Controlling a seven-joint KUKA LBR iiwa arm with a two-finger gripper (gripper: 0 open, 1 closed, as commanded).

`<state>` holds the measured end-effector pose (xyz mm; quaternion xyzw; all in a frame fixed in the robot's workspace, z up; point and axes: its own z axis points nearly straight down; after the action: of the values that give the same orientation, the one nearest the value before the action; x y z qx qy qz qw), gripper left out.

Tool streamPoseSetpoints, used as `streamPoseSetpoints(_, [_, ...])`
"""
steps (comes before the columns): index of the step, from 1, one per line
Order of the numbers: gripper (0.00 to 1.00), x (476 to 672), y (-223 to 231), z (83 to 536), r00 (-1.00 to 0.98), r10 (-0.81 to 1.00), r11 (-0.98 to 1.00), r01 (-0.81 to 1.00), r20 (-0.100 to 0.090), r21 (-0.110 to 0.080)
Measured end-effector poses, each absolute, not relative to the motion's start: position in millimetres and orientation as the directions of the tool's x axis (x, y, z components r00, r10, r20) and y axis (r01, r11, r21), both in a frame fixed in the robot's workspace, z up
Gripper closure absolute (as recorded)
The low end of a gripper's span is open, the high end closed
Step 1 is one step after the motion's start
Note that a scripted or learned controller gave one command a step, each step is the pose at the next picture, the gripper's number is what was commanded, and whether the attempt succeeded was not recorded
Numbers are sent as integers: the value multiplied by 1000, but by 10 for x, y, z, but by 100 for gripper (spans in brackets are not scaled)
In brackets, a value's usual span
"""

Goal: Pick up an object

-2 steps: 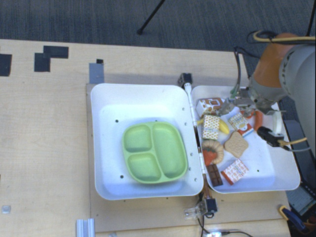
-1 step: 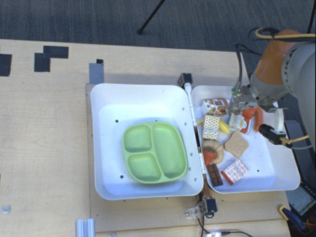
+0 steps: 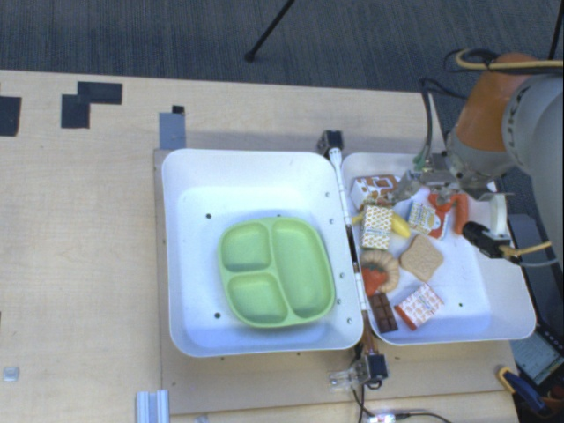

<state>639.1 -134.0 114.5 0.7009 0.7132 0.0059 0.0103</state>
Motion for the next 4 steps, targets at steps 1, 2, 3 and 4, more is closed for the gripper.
streamPoseSetpoints(1, [0,5661,-1282,903,-2,1000,3,1000,-7,18])
streamPoseSetpoints(2, [100,5686,-1294,1030,-2,1000,3,1000,-10,26])
streamPoseSetpoints(3, [0,5679,-1292,1021,-3,1000,3,1000,-10,24])
streamPoseSetpoints(4, [100,5695,-1295,1137,-4,1000,4,1000,-12,29])
